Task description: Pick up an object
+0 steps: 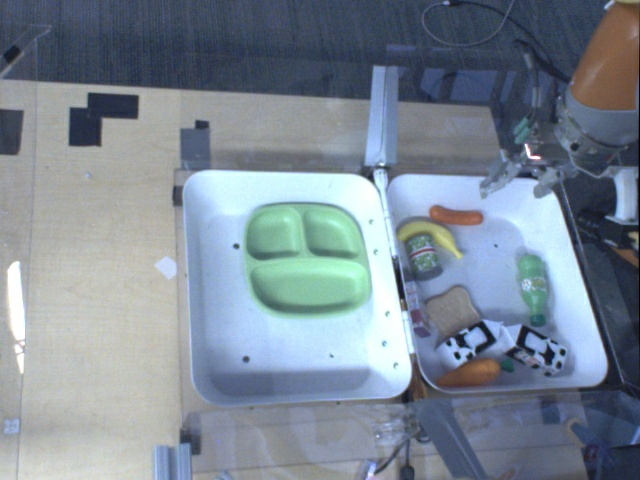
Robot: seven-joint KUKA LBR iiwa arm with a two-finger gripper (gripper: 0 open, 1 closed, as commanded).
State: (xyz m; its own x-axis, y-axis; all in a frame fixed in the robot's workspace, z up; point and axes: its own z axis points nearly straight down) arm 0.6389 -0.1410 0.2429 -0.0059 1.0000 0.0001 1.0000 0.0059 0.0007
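Gripper (522, 176) was hanging over the far edge of the right-hand shallow white bin (580, 268), its two fingers spread apart with nothing between them, so no grab had happened yet. The closest pickable thing was the small orange sausage-shaped toy (456, 215), lying near the bin's far wall, just off to the gripper's left in the camera view. Further in sat a yellow plastic banana (432, 236) touching a little green-labelled jar (424, 258), a green plastic bottle (532, 285) and a slice of toy bread (452, 310). The green sectioned plastic tray (305, 258) lay in the left white bin (215, 298). Basically everything was left to do: descend, close, lift.
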